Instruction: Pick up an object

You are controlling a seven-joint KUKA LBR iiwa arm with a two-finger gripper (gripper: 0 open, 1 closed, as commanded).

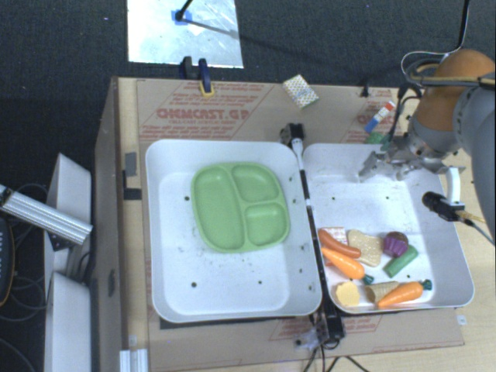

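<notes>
Several toy foods lie heaped in the near corner of the right bin (449, 242): two orange carrots (342, 256), a tan cracker (366, 246), a purple grape bunch (395, 244), a green piece (401, 263), another carrot (403, 292) and a yellow wedge (349, 294). My gripper (381, 166) hangs low over the far part of that bin, well behind the food pile, with nothing visible in it. The grey arm with its orange band (457, 72) reaches in from the upper right. A green divided plate (239, 206) rests in the left bin (167, 231).
A black divider (306, 208) runs between the bins. Behind them on the cardboard sit a small checkered block (300, 90), a blue clamp (203, 74) and some coloured bits (380, 120). A foil sheet (184, 22) lies farther back. A metal bar (46, 214) sticks out at left.
</notes>
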